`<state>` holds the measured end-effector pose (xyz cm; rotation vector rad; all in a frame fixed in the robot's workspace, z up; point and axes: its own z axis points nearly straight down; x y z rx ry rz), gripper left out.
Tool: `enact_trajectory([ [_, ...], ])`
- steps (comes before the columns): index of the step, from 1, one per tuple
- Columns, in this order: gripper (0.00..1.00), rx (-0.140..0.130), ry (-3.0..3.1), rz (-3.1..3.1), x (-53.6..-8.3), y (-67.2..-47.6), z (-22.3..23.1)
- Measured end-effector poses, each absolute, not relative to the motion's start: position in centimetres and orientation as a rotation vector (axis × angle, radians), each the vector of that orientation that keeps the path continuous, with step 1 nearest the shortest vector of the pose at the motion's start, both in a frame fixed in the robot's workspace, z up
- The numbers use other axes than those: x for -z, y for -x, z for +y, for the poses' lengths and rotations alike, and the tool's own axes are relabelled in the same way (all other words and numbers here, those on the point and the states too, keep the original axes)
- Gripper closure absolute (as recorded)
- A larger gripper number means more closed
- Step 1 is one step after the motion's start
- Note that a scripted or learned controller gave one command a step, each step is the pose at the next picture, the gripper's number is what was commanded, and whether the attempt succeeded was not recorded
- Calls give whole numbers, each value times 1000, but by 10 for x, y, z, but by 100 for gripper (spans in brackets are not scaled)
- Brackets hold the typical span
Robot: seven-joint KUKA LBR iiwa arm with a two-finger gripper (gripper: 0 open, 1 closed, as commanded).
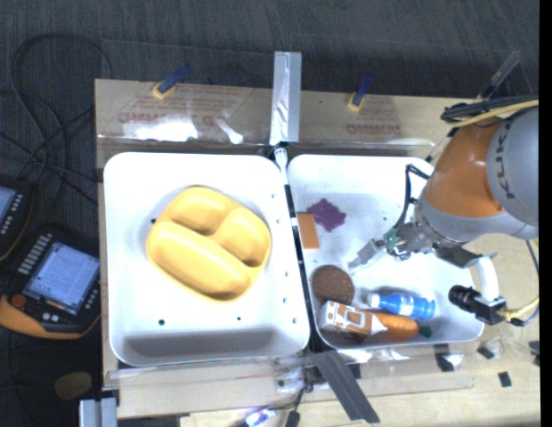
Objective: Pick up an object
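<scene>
My gripper point(379, 248) hangs low over the middle of the right bin point(374, 178), at the end of the grey arm with the orange band point(463, 181). Just below and left of it lies a brown round disc point(333, 284). A blue and white bottle point(402, 305) lies below it, next to an orange carrot point(399, 325) and a brown carton point(344, 319). A purple piece point(327, 213) rests up and to the left of the gripper, apart from it. Nothing is visibly held.
A small orange block point(306, 230) leans against the right bin's left wall. A large yellow bun-shaped object point(208, 241) takes up most of the left bin point(133, 327). Handheld controllers and cables lie off the bench at the left.
</scene>
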<state>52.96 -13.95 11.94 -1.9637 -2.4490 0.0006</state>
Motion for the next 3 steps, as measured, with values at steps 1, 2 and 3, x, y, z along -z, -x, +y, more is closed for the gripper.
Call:
enact_trajectory([
  [1,0,5,1880,-2526,-89,-582,-106],
  [2,0,4,1747,-2623,-89,-629,-101],
  [3,100,6,1750,-2627,-100,-630,-101],
])
